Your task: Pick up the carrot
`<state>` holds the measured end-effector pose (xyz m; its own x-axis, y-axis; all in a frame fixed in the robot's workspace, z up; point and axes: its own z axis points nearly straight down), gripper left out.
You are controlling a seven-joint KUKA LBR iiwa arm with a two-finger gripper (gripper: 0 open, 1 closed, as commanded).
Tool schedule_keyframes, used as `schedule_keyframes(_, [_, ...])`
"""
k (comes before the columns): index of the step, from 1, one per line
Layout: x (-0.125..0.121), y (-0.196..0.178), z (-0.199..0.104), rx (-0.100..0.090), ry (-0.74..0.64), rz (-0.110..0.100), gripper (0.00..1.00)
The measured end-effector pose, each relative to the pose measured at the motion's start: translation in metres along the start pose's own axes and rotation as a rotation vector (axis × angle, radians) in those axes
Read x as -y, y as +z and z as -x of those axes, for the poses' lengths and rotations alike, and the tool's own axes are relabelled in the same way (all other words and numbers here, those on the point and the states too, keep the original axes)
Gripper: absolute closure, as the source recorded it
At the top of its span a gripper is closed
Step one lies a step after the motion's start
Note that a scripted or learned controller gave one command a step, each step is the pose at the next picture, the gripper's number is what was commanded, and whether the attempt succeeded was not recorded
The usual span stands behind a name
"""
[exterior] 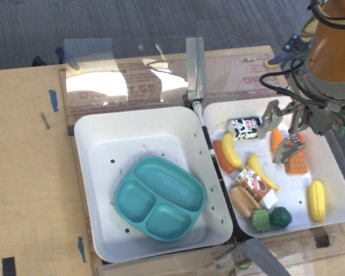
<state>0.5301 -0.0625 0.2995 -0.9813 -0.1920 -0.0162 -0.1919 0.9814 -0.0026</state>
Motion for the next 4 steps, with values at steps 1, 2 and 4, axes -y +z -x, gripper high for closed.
schedule_keyframes(1, [0.000,-0.011,0.002,0.009,0.000,-0.002,1.00])
schedule_keyframes(2, [0.064,0.075,0.014,-0.017,-0.173,0.006,1.00])
schedule_keyframes(4, [0.063,0.049,0.020,0.005,-0.174,-0.002,1.00])
